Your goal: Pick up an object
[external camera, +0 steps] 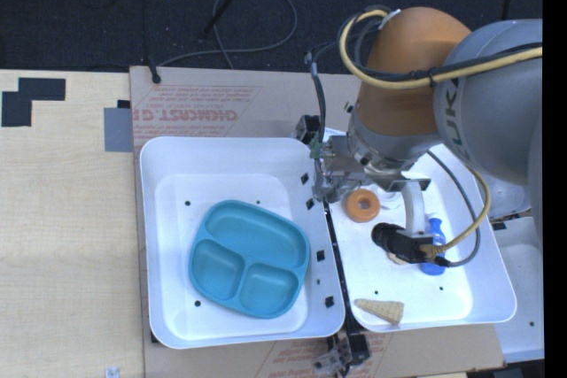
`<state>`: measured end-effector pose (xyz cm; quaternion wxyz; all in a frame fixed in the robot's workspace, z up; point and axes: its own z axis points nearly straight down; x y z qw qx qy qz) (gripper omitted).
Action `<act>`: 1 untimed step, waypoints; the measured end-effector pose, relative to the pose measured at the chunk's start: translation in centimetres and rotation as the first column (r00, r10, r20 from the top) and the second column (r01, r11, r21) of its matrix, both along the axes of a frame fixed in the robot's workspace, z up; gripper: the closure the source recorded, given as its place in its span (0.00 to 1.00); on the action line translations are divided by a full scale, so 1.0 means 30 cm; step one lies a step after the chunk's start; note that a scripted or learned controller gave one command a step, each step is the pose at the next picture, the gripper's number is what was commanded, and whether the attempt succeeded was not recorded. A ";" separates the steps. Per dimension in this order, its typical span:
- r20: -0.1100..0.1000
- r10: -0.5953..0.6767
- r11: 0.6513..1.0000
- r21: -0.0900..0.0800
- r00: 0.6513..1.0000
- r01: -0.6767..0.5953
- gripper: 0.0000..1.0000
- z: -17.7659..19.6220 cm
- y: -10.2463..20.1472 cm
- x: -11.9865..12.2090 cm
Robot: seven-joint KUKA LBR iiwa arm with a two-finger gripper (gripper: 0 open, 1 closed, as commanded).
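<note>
The gripper [330, 177] hangs low at the far left corner of the right bin [485, 295], just above the divide between the 2 bins. Its metal parts are seen from above and crowded in shadow, so I cannot tell whether it is parted or closed, and nothing shows in its grasp.

Just to its right, on the right bin's floor, lies an orange ring [361, 206], flat and close beside the gripper. Whether they touch cannot be told. Farther right, a small blue thing [432, 266] is partly hidden by the robot's own gear. At that bin's near edge, well apart from the gripper, a tan cone [379, 310] lies on its side, tip pointing left.

In the left bin [147, 226], a blue plate [249, 258] with 3 compartments sits flat toward the near right. Both bins rest on a sheet of printed cardboard [195, 109] over the pale wooden bench [62, 235]. The grey arm with its orange band rises above the right bin's far side.
</note>
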<state>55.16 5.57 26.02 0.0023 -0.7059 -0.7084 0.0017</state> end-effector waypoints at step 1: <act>-0.001 0.001 1.000 0.000 1.000 -0.001 1.00 -0.070 0.168 -0.029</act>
